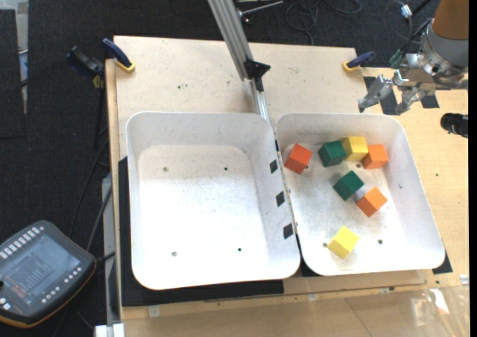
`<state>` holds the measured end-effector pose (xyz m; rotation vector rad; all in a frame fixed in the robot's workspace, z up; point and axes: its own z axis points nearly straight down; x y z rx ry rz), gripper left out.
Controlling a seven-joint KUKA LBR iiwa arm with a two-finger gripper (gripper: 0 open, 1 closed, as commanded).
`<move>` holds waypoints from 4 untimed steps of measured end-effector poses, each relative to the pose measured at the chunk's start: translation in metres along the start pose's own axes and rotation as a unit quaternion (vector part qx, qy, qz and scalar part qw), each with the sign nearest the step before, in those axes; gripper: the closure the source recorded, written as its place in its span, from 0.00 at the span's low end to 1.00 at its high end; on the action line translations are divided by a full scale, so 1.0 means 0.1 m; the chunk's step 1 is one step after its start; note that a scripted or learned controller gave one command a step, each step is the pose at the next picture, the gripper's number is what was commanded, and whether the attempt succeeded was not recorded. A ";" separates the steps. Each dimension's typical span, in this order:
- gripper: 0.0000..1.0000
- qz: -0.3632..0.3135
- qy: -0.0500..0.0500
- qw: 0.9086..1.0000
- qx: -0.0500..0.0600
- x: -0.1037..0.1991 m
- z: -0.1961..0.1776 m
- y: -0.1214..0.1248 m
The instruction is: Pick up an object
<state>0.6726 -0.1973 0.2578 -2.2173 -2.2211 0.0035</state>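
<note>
The right bin holds several small cubes. An orange cube lies near its left wall. A green cube, a yellow cube and an orange cube cluster at the back. A second green cube touches another orange cube mid-bin. A yellow cube rests near the front. My gripper hangs open above the bench just behind the right bin's back rim, with nothing between its fingers.
The left bin stands beside the right one. A slanted metal pole runs down to the bins' shared back corner. Clamps sit at the board's back corners. A handheld pendant lies at the lower left.
</note>
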 end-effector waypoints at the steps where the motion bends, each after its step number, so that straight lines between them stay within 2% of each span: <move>1: 0.00 -0.001 -0.001 1.000 -0.001 0.00 -0.02 0.00; 2: 0.00 -0.001 0.000 1.000 0.001 0.03 0.59 0.08; 4: 0.00 -0.001 0.000 1.000 -0.001 0.08 1.56 0.08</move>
